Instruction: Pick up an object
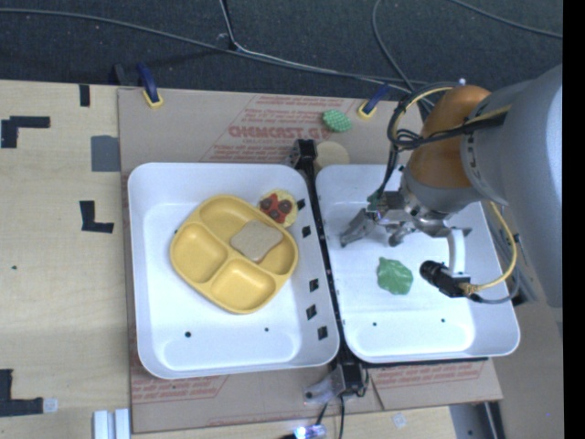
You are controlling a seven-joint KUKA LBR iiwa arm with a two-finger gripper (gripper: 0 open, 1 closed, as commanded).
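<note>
Pincer (pixel 373 237) sits low over the right bin (pixel 494 337), upper-middle area, fingers splayed apart with nothing between them. Green lump (pixel 395 275) lies on the floor of the same bin, just below the pincer in the view and slightly toward the arm side, near the fingertips but apart from them as far as I can tell. The lump is small, rounded and irregular, mid-green, matte and slightly crumpled-looking; finer detail is too blurred to read. Left bin (pixel 151 337) holds a yellow tray (pixel 196 250) with compartments, set at an angle; a tan flat slab (pixel 256 240) rests near its centre and a red and dark piece (pixel 277 207) sits at its upper corner. A green knobbly piece (pixel 336 120) lies outside both bins on the cardboard sheet (pixel 256 131) that covers the table (pixel 55 245).
</note>
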